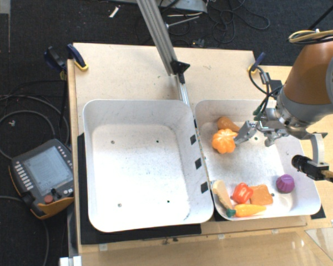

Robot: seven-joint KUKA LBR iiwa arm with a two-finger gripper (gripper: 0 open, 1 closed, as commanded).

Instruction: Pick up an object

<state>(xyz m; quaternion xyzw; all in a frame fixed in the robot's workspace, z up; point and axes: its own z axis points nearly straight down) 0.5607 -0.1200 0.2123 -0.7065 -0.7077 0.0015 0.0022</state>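
- Camera view: the gripper (257, 134) hangs over the right bin (299, 195), its two fingers spread apart and holding nothing.
- The orange pumpkin toy (224, 141) sits in that bin, just beside the nearer fingertip, on the side toward the left bin (100, 115).
- A short slide that way likely reaches it.

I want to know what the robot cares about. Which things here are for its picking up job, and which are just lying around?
For the job: end effector, orange pumpkin, purple ball, red pepper, carrot, right bin.

Just lying about: left bin, handheld controller, metal pole, cables on the floor.
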